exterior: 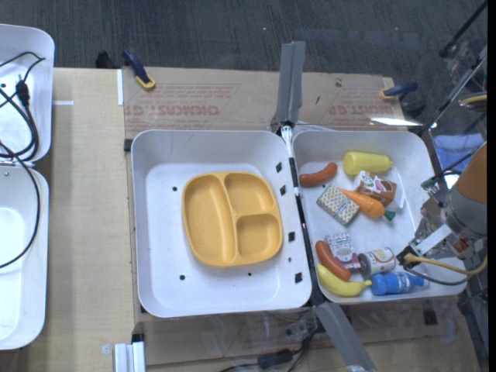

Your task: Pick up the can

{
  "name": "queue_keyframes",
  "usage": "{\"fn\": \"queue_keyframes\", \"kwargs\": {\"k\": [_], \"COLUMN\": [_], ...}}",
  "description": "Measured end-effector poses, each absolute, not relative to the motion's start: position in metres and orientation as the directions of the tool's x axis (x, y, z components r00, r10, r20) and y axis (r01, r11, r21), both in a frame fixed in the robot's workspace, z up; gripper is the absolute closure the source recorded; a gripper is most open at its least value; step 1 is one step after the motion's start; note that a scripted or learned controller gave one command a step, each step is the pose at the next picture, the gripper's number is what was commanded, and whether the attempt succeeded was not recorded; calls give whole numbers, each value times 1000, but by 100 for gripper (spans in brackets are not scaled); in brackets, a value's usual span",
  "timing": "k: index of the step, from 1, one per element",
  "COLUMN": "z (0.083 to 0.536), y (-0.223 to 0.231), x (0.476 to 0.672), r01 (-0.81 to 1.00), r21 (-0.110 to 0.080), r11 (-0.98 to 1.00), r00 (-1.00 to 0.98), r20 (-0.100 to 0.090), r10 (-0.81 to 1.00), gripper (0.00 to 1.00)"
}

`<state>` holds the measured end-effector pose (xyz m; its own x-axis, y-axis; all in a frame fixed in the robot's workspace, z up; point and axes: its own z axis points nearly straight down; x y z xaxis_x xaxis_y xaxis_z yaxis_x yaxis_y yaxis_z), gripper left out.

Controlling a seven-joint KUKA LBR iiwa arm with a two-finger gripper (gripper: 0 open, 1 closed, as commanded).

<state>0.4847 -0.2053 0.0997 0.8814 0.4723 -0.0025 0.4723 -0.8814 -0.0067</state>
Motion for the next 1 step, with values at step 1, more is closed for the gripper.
{"fn": "queue_keyframes", "kwargs": {"k": [1], "z": [166], "y": [-222], "x": [558], "r01": [423], "r21": [-1], "r11": [-906], "r00": [906], "r20": [-3], "r10": [423], "gripper": [100]}}
